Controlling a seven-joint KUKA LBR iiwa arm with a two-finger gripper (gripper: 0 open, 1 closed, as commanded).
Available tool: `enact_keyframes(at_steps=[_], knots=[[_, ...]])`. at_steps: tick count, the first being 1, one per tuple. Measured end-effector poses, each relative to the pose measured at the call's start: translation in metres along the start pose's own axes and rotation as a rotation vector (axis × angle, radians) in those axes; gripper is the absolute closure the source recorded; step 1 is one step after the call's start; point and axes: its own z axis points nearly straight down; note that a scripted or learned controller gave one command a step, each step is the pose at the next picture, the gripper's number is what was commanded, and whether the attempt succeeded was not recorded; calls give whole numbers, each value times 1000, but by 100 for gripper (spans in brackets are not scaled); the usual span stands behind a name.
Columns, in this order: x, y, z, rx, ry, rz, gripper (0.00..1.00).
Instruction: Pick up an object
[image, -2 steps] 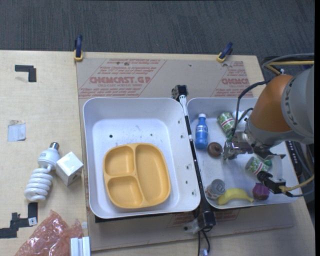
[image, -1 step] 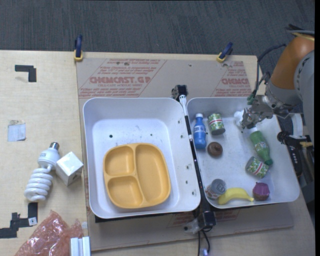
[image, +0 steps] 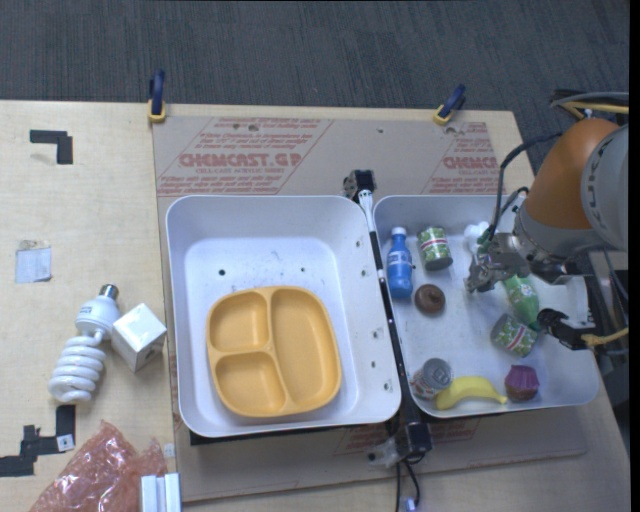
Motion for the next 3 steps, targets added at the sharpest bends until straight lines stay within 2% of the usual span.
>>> enact_keyframes(at_steps=[1,2,3], knots=[[-5,-91,0,0,0,1,0],[-6,-90,-10,-3,-1,2,100],[-6,-90,-10,-3,-1,2,0]])
